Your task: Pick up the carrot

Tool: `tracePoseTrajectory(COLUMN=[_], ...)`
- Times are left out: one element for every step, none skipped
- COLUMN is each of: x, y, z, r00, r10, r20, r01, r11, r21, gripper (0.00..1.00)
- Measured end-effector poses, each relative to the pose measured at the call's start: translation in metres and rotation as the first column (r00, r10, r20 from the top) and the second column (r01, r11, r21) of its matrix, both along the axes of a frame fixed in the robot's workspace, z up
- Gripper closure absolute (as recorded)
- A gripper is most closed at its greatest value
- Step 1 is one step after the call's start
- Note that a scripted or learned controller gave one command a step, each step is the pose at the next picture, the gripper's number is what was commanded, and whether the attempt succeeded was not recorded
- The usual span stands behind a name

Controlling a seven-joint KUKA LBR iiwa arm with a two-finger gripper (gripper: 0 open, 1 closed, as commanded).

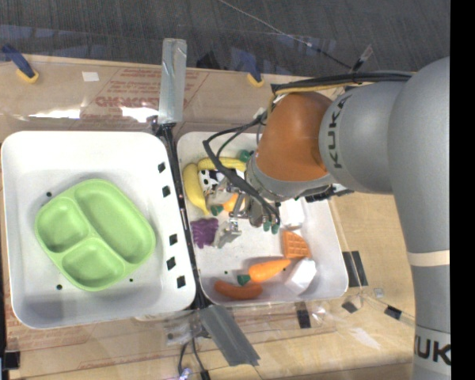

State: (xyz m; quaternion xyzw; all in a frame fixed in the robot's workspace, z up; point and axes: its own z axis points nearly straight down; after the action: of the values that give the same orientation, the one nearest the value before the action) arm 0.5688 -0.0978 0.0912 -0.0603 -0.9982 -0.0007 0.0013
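Observation:
The carrot [267, 271], orange with a green stub at its left end, lies near the front of the right bin [332, 269]. My gripper [236, 218] hangs over the middle of that bin, above and to the left of the carrot and clear of it. It sits beside the purple grapes [205, 230] and just in front of the banana [193, 187]. The arm's orange band and grey wrist hide the back right part of the bin.
A red-brown sausage [237, 290] lies just in front of the carrot. A waffle piece [295, 245] and a white block [302, 276] sit to its right. A black-and-white toy [212, 181] rests by the banana. The left bin [16, 212] holds a green divided plate [95, 233].

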Motion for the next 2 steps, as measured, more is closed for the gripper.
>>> tracePoseTrajectory(x=[0.001, 0.041], y=[0.000, -0.055], z=[0.010, 0.060], r00=[1.000, 1.000], r10=[0.004, 0.014], r20=[0.001, 0.008], r01=[-0.004, -0.014], r11=[1.000, 1.000], r21=[-0.001, -0.004], gripper=[1.00, 1.00])
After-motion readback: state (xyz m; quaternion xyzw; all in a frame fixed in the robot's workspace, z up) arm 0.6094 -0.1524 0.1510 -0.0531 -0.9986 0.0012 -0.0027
